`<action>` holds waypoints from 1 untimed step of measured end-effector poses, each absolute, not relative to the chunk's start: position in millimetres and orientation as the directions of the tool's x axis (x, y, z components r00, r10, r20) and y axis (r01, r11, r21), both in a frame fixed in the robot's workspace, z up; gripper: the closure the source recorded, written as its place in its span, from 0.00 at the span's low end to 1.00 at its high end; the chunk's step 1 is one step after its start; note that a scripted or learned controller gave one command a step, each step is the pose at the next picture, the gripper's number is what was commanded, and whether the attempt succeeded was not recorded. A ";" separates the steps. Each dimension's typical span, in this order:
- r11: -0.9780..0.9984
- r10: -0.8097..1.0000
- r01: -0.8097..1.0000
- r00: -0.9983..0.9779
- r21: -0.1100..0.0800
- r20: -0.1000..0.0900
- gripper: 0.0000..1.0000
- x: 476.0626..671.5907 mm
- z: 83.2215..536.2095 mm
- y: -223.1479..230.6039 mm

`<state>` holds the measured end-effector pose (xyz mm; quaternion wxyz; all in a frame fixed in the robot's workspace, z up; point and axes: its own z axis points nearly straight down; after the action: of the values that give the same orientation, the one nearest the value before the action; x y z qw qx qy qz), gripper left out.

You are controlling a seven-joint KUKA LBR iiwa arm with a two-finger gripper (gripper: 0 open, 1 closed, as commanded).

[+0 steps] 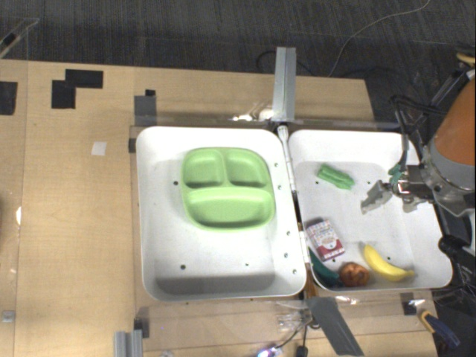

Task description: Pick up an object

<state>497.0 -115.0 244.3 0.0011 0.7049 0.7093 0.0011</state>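
My gripper (376, 196) hangs over the right part of the right bin (416, 141), reaching in from the right edge. A small green object (335, 177) lies to its left, apart from it. Nearer the front, a yellow banana (385, 263) lies below the gripper. A red and white packet (323, 236) rests on a teal bowl (321, 271) at the bin's front left, with a reddish-brown fruit (355, 274) beside them. Nothing shows in the gripper.
The left bin (160, 199) holds a green divided plate (226, 186). A metal post (285, 80) stands behind the seam between the bins. Cables and the arm's body crowd the right edge.
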 end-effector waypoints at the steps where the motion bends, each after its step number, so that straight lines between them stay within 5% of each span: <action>1: 0.070 0.998 0.998 -0.070 0.003 -0.001 0.00 584.8 148.2 -148.9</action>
<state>584.8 -148.9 148.2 0.0012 0.6820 0.7313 0.0008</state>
